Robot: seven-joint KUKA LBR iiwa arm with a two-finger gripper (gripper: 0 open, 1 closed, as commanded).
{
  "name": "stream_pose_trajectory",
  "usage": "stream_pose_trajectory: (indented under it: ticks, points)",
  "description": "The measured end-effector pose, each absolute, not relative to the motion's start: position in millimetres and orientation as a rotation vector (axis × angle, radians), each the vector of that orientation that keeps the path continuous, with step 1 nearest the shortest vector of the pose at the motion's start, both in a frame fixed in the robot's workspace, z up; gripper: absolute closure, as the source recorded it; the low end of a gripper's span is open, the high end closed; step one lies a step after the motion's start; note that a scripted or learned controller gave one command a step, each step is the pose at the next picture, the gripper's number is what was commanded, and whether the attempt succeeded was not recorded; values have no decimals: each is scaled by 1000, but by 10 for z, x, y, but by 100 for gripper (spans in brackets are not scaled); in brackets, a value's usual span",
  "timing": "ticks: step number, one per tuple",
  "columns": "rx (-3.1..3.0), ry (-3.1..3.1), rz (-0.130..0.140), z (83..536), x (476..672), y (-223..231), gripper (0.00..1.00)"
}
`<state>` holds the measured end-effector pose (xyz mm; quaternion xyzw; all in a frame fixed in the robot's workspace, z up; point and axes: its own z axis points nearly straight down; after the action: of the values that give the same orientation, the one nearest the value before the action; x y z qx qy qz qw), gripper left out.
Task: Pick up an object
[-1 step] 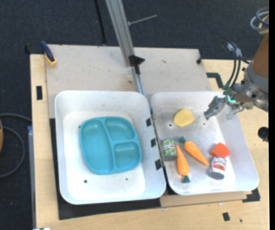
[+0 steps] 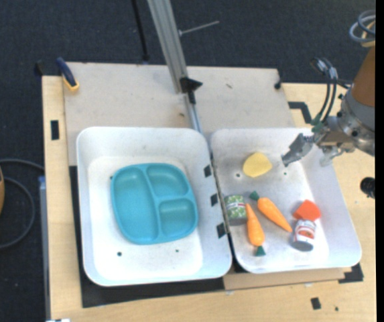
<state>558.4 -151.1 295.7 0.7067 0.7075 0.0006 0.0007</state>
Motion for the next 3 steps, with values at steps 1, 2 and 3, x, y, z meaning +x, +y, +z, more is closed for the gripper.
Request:
stream_pose_trajectory:
  ticks: [1, 2, 3]
  points:
    - [2222, 2222, -5, 2513, 5611, -1464, 0]
    - [2224, 2222, -6, 1887, 5596, -1433, 0]
    - [2224, 2221, -6, 1363, 5526, -1532, 0]
